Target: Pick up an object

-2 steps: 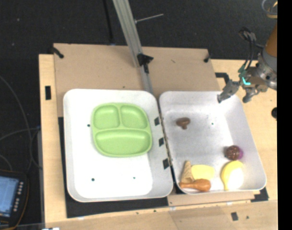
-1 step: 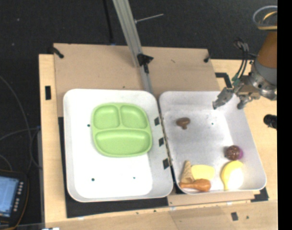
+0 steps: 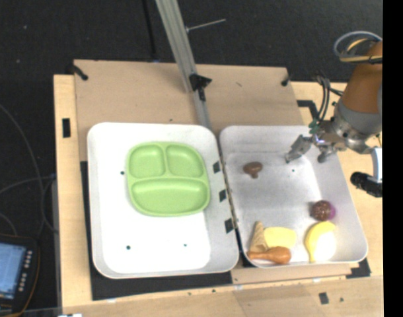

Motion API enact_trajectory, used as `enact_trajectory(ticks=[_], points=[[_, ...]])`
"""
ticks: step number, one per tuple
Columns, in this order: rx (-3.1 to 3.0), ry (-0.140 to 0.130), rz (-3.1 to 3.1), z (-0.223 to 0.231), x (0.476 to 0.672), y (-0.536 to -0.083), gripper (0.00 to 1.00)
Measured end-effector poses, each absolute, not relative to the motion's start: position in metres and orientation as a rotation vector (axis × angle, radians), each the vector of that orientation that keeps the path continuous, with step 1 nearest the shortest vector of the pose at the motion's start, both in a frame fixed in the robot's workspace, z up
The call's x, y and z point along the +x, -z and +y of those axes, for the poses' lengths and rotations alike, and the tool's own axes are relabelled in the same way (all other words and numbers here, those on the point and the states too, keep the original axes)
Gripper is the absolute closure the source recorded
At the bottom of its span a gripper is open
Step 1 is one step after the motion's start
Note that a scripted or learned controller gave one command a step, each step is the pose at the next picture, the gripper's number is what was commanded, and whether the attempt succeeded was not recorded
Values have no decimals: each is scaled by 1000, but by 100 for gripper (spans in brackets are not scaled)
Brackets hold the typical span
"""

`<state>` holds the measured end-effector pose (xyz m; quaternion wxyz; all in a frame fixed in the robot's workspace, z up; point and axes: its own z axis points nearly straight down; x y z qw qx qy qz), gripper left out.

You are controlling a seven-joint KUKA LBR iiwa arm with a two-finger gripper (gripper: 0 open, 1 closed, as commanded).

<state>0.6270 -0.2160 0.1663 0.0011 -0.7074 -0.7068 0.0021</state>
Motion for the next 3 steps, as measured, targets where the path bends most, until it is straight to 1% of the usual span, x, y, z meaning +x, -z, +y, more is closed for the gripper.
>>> enact_trajectory(ticks=[1, 2, 3], points=[[-2221, -6, -2219, -222, 620, -107, 0], [-2227, 1, -2225, -224, 622, -123, 100], [-2225, 6, -2230, -224, 627, -188, 100]])
